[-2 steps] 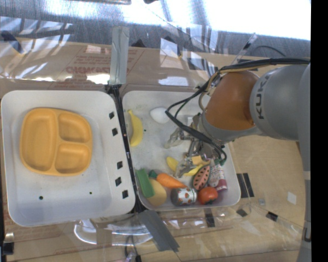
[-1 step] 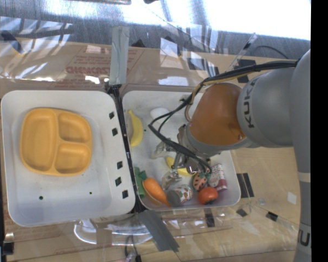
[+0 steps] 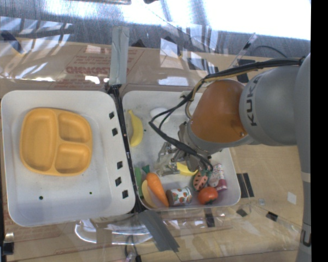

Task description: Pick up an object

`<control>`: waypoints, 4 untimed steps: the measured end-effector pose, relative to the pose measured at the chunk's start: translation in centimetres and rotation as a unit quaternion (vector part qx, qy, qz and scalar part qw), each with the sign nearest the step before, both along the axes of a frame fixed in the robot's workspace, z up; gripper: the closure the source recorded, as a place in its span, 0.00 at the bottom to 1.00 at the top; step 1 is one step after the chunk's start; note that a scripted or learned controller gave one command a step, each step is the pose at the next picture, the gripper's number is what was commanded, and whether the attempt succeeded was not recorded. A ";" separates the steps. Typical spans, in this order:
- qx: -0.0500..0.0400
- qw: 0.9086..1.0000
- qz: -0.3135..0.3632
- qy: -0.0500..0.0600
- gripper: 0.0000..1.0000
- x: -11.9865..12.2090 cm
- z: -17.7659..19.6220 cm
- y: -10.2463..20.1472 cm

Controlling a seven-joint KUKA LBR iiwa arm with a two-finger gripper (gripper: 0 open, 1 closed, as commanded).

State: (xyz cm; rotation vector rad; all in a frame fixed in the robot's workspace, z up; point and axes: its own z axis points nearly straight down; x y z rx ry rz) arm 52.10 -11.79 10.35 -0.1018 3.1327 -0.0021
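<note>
The grey arm with its orange band [image 3: 221, 113] hung over the right-hand white bin [image 3: 229, 198]. Its hand [image 3: 168, 161] sat low among clutter near that bin's front edge; whether it gripped anything could not be told. Just beside it lay an orange plastic carrot [image 3: 156, 188], judged light, stiff and slippery, best taken across its middle.
</note>
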 end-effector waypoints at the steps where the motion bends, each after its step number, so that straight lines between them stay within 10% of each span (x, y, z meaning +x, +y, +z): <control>1: -0.001 0.998 -0.055 -0.002 1.00 3.8 12.4 -7.7; 2: 0.001 0.996 -0.087 0.004 1.00 -4.4 9.3 -3.7; 3: 0.000 0.998 0.059 0.002 1.00 -4.3 7.6 -9.3; 4: 0.002 0.944 -0.330 0.002 1.00 1.0 5.6 -9.2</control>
